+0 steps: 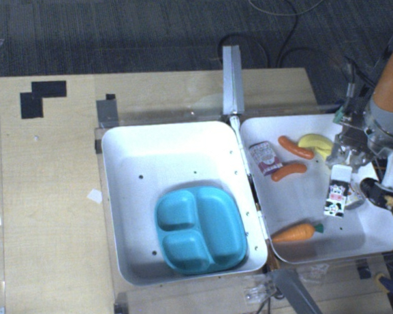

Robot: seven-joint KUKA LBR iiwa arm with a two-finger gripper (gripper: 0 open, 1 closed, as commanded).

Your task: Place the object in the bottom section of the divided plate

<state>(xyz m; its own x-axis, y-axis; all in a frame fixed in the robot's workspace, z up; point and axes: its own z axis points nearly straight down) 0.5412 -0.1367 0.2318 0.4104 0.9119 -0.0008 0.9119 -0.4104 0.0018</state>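
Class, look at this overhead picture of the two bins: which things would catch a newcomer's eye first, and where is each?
The bright blue divided plate stands out, lying in the left bin. In the right bin, an orange carrot lies near the front edge, with two sausages and a yellow banana toward the back. The gripper hangs over that bin's right side.

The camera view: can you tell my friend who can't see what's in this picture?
A blue divided plate sits in the left white bin with nothing on it. The right bin holds a carrot, two sausages, a banana and a small packet. The robot's gripper hangs over the right bin, by a black-and-white carton.
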